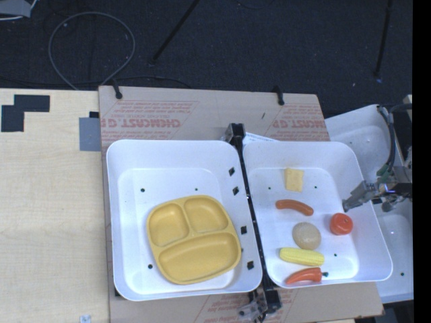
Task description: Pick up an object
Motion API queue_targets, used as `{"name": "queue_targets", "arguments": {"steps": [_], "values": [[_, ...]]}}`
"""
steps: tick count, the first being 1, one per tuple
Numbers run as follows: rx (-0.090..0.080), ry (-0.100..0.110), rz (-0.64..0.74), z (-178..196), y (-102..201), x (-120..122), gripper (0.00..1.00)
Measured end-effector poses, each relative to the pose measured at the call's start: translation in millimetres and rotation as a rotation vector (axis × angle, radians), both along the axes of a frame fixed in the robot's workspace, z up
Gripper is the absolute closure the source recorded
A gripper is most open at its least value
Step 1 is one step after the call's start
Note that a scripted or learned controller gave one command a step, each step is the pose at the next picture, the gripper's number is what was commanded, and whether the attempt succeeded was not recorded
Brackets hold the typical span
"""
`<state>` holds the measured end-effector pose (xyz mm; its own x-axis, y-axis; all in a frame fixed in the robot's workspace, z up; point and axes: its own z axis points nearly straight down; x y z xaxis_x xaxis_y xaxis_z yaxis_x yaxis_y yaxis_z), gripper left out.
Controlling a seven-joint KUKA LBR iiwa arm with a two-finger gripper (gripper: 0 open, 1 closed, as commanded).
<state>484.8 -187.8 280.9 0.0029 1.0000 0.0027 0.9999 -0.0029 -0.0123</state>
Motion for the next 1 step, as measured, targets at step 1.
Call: {"name": "queue_targets", "arguments": {"steps": [1], "values": [[-0.003, -0.011, 0.003, 5.3, 0.2, 1.9, 0.00]]}}
